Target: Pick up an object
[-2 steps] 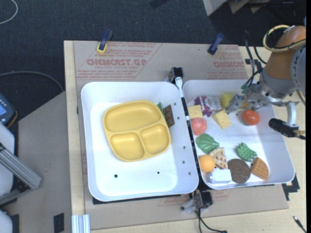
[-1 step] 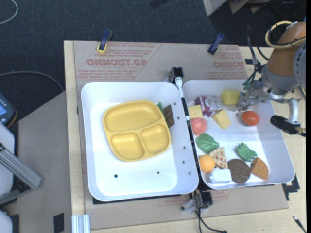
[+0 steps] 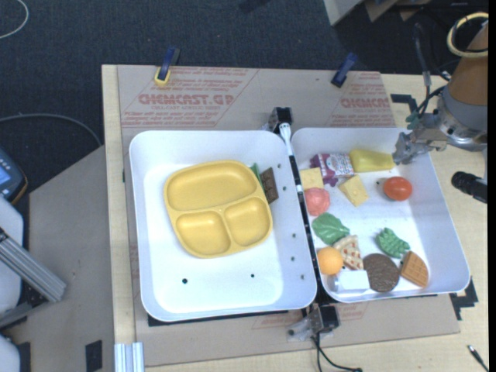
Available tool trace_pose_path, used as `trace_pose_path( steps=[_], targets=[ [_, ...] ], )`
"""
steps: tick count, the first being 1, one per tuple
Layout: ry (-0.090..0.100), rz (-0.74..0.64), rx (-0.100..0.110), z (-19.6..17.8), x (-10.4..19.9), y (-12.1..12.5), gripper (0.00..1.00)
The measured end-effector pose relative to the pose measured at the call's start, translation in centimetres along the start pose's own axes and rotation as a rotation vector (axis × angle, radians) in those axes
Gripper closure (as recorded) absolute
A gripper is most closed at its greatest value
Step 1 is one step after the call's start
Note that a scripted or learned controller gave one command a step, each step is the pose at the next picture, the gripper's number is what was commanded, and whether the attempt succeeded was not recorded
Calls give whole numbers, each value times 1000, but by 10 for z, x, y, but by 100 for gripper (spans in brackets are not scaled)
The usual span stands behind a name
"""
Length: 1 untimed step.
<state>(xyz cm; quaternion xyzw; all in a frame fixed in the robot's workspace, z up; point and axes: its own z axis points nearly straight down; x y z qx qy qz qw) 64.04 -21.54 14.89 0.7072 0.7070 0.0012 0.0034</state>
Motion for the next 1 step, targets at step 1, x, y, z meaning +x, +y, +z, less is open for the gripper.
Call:
trace_pose_path(
  steps=[1],
  targets=[
    [0,-1,-1,-46,-4,7,100]
  ],
)
